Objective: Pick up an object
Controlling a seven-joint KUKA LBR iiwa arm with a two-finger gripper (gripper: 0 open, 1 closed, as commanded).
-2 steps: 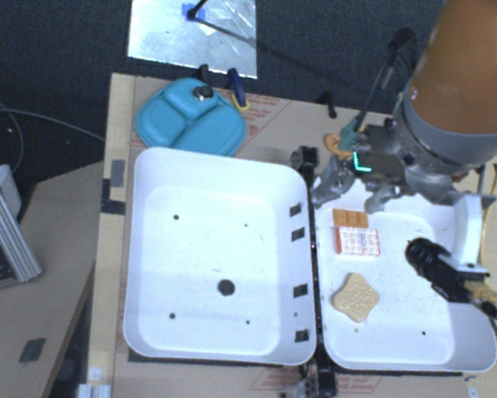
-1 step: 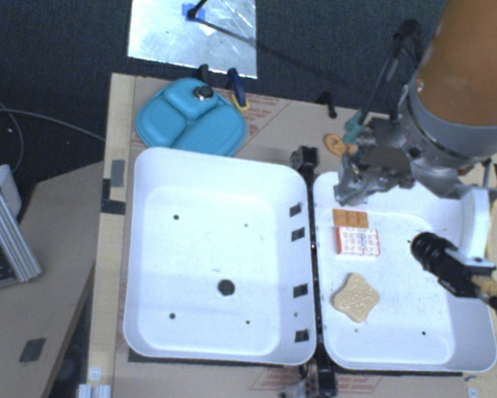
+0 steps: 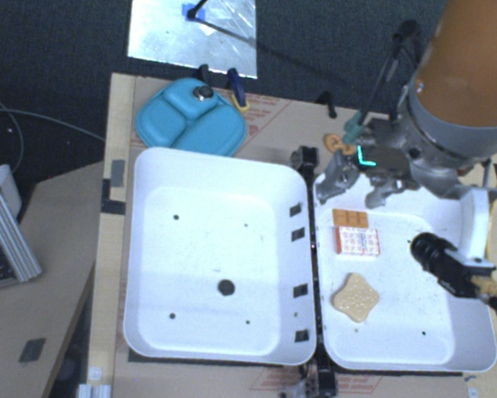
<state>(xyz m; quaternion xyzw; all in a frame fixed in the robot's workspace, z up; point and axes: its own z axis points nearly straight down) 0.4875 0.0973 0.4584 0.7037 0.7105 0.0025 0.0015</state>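
Gripper above right bin's far edge, fingers apart, empty.
Wafer, small box, cracker lie in the bin's left half.

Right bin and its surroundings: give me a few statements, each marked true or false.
1. A tan biscuit-like piece lies in the right bin. True.
2. The gripper grips the patterned box. False: the gripper hovers over the bin's far end with fingers apart and nothing between them; the red-and-white box lies on the bin floor.
3. A small dark disc lies in the left bin. True.
4. The blue container sits inside the left bin. False: the blue container stands on the bench behind that bin.
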